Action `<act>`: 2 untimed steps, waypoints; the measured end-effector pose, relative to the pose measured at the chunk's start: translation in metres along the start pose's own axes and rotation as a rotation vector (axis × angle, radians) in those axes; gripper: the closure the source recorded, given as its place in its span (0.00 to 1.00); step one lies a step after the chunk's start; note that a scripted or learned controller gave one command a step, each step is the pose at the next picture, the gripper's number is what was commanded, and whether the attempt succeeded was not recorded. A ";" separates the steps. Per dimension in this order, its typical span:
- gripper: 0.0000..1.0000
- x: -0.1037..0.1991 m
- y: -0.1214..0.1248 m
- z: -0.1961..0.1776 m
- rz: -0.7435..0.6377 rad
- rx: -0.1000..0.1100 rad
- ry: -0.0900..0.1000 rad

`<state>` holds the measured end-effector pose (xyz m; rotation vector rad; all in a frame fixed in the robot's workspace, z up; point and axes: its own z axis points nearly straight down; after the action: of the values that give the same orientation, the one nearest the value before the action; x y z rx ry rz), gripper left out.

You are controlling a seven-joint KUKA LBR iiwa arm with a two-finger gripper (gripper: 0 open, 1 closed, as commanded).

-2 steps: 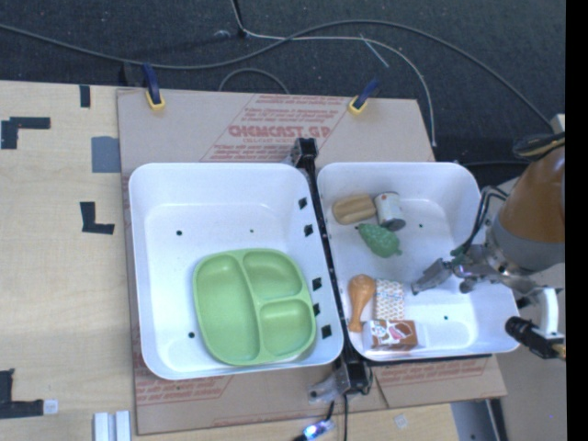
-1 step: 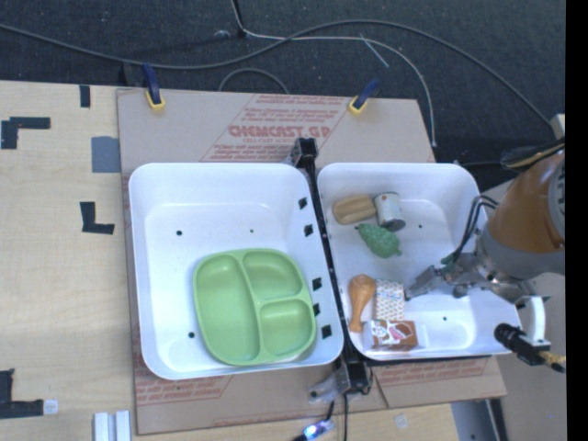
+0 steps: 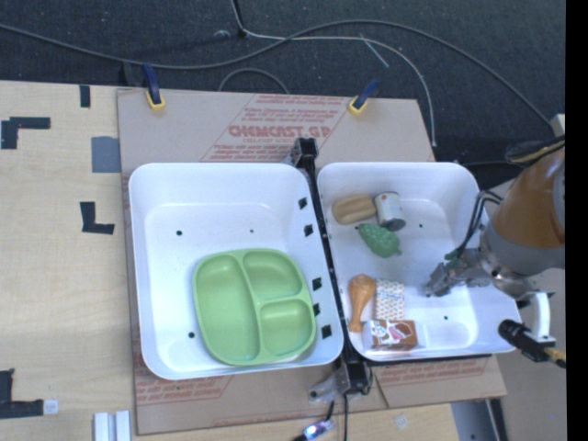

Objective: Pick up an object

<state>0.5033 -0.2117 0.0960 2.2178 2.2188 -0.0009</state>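
Note:
The right bin (image 3: 459, 184) holds several small objects. A tan bread-shaped piece (image 3: 353, 209) lies at its back, with a grey and white cylinder (image 3: 389, 210) beside it. A green lumpy toy (image 3: 378, 240) sits just in front of them. Near the front left lie an orange drumstick-shaped piece (image 3: 360, 298), a patterned packet (image 3: 390, 298) and a small printed box (image 3: 393, 334). My gripper (image 3: 441, 281) is low over the bin's right half, on bare floor, apart from all the objects and to the right of the packet.
The left bin (image 3: 156, 191) holds a green divided plate (image 3: 254, 305). A black divider (image 3: 319, 237) separates the bins. The arm's orange band (image 3: 537, 205) hangs over the right bin's right wall. Cables and two clamps lie behind the bins.

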 end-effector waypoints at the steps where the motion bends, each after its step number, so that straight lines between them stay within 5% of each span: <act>1: 1.00 0.004 0.002 -0.062 -0.001 0.000 0.003; 2: 1.00 0.004 0.004 -0.103 -0.002 0.001 0.003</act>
<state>0.5069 -0.2069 0.1995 2.2179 2.2228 0.0014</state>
